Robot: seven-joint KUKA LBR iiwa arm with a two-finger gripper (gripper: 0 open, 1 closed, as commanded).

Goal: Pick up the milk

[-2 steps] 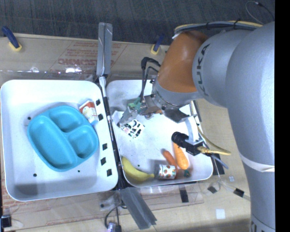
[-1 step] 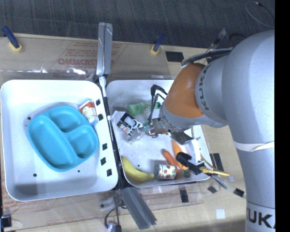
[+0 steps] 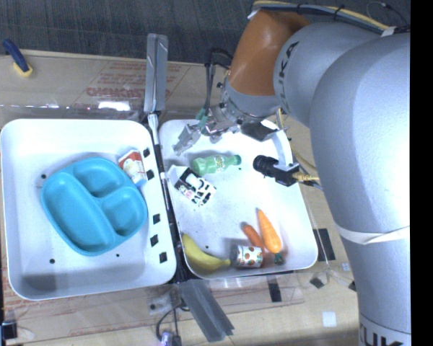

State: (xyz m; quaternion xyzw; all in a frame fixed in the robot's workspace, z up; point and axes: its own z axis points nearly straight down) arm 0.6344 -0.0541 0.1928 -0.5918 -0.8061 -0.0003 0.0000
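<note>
The milk [image 3: 195,189], a small black-and-white patterned carton, lies tilted in the right bin [image 3: 303,215] near its left wall. My gripper [image 3: 190,135] hangs over the far left corner of that bin, a little above and beyond the carton and apart from it. Nothing shows between the gripper and the milk except bare bin floor. A green bottle [image 3: 215,164] lies on its side just right of the gripper and just beyond the carton.
A banana [image 3: 202,254], two carrots [image 3: 265,233] and a small patterned can [image 3: 250,256] lie along the right bin's near side. The left bin [image 3: 29,265] holds a blue divided plate [image 3: 94,204] and a red-and-white pack [image 3: 133,166] by the dividing wall.
</note>
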